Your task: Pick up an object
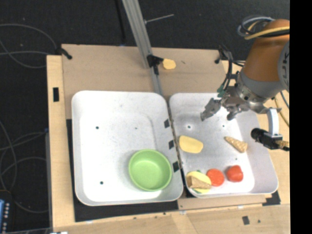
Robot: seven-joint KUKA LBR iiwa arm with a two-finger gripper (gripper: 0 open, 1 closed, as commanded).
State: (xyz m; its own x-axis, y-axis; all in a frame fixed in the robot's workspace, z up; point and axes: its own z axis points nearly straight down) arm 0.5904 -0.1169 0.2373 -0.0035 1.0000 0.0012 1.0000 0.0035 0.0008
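1. Since no particular object is named, I take the yellow potato-shaped piece [190, 145] as my likeliest target; it lies on the floor of the right bin [195, 104], near that bin's left wall and about midway down it.
2. My gripper [222, 111] hangs over the upper part of the right bin, up and to the right of that yellow piece and well apart from it. My two fingers are spread, with nothing between them.
3. So, as I judge it, nothing is picked yet: the reach is under way, and the descent, the closing and the lift are all left to do.
4. Other candidates in the right bin: a tan wedge [236, 144] toward its right side, a red tomato [235, 173] and an orange-red ball [215, 176] near its lower edge, and a sandwich-like piece [199, 182] in its lower left corner.
5. Left of the right bin sits the left bin [97, 111], holding a green bowl [149, 169] at its lower right.
6. Beyond the right bin's top edge, a small yellow item [169, 64] rests on the bench [97, 67].
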